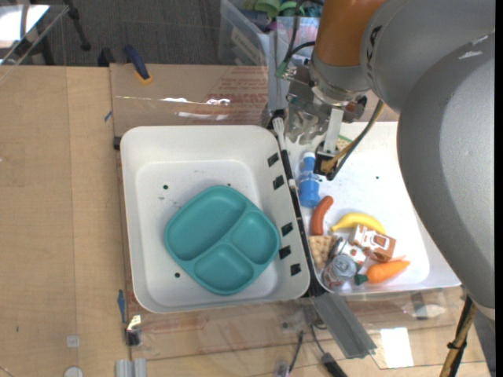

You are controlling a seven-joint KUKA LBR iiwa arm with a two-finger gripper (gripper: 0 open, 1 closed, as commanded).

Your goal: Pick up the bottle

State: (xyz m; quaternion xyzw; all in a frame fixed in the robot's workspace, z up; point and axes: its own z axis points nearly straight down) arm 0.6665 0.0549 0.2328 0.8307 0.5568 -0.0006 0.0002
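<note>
Small blue plastic bottle (310, 182) lies in right white bin (393, 151), against the divider wall, just above a reddish sausage (318, 214). Gripper (314, 132) hangs directly over it; opening can't be made out. No label text readable.

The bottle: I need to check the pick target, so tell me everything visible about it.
The bottle is small, blue, plastic-looking, with a paler top end. It lies in the right bin against the dividing wall, lengthwise along it, just under the tool. Its lower end sits beside the sausage; whether they touch is unclear.
</note>
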